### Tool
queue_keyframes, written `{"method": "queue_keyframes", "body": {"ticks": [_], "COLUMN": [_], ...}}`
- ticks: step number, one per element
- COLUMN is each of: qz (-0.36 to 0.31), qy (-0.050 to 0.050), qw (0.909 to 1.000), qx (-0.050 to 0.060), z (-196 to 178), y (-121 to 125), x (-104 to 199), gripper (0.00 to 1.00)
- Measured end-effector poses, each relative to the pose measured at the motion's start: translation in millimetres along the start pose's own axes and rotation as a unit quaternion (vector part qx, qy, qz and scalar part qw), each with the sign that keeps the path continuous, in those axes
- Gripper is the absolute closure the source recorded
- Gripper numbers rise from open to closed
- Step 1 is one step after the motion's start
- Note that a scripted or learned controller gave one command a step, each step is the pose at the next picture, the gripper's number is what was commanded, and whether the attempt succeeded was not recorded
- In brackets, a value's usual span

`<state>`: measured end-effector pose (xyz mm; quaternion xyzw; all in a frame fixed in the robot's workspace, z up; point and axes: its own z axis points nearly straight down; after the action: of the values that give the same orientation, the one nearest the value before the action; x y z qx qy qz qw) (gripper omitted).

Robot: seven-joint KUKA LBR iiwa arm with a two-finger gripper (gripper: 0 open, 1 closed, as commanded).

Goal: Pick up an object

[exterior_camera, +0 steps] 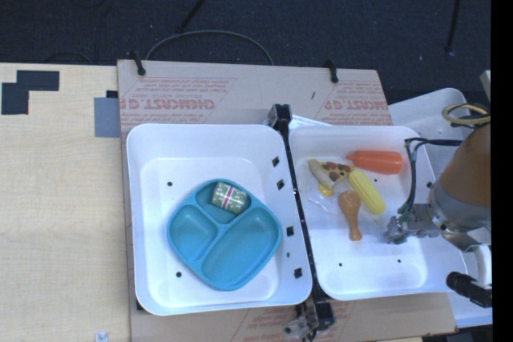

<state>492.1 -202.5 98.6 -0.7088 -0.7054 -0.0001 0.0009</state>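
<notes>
Arm: the grey arm with its orange band (473, 172) reaches in from the right over the right bin's (377, 276) far-right side.
Gripper: the gripper (398, 230) sits low near the right bin's floor, right of the toy food; nothing shows between its fingers, and their spread is too blurred to tell.
Right bin contents: an orange carrot-like piece (375, 162), a corn cob (365, 191), a drumstick (350, 213) and a pizza slice (329, 171), clustered close together.
Left bin: the left bin (160, 148) bears a blue divided tray (228, 244); a small striped can (228, 197) lies in its upper compartment.
</notes>
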Motion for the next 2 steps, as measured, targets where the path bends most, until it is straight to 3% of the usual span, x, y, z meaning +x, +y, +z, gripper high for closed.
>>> {"method": "queue_keyframes", "body": {"ticks": [2], "qz": [-0.003], "qy": [-0.001], "qw": [1.0000], "qx": [-0.001], "z": [-86.8], "y": [2.1], "x": [4.7], "gripper": [1.00]}}
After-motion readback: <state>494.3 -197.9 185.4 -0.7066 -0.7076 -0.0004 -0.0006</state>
